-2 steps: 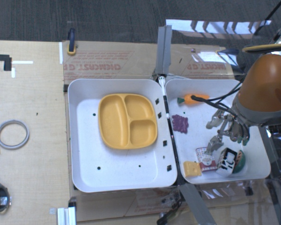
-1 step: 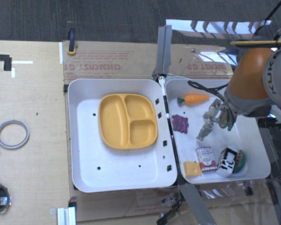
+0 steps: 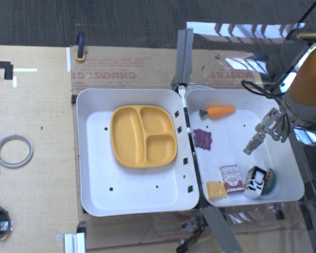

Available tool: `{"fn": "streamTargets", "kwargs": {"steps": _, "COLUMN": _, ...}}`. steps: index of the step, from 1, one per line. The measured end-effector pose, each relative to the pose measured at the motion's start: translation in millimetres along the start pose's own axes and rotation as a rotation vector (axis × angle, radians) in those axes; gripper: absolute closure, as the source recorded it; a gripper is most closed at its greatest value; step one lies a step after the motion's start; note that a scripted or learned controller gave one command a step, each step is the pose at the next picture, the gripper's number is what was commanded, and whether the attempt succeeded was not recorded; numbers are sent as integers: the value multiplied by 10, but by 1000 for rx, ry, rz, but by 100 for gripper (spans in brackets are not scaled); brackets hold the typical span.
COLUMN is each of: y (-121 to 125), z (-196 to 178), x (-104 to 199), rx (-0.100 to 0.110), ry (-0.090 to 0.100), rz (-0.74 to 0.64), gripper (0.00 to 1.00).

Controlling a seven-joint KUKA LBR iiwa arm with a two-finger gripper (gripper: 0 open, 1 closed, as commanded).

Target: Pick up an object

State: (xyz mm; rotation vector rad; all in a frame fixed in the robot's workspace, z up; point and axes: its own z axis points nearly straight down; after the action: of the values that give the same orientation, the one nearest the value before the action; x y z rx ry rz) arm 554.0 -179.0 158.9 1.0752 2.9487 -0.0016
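Two shallow white plastic bins side by side on the pale wooden desk (image 3: pixel 31 204), left bin (image 3: pixel 95 194) and right bin (image 3: pixel 289 188), split by a grey divider rail. Landmark: the yellow three-compartment plastic plate (image 3: pixel 144 136), flat in the middle of the left bin.

Right of the plate, across the rail, in the right bin: an orange toy carrot with a green top (image 3: pixel 218 111), lying level with the plate's upper edge; a small purple bunch of toy grapes (image 3: pixel 202 138) just past the rail, level with the plate's centre; lower right of the plate, a yellow wedge of toy cheese (image 3: pixel 216 190), touching a small red-and-white box (image 3: pixel 230 178); beyond those, a black-and-white object against a green round piece (image 3: pixel 260 181) near the bin's lower right corner.

Pincer (image 3: pixel 251 147) far right of the plate, angled down-left above bare bin floor between carrot and box, nothing between its fingers; gap between them too blurred to judge. Grey arm with orange band (image 3: pixel 305 86) behind it.

Left of the plate, on the desk: a grey tape ring (image 3: pixel 13 151).
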Motion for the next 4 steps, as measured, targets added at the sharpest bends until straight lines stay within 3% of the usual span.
{"fn": "streamTargets", "kwargs": {"steps": 1, "y": 430, "z": 598, "x": 244, "rx": 2, "ry": 3, "rz": 267, "gripper": 0}}
{"fn": "streamTargets", "kwargs": {"steps": 2, "y": 594, "z": 662, "x": -878, "rx": 1, "ry": -1, "rz": 574, "gripper": 0}}
{"fn": "streamTargets", "kwargs": {"steps": 3, "y": 607, "z": 673, "x": -858, "rx": 2, "ry": 1, "rz": 528, "gripper": 0}}
{"fn": "streamTargets", "kwargs": {"steps": 4, "y": 1005, "z": 261, "x": -529, "rx": 2, "ry": 1, "rz": 966, "gripper": 0}}
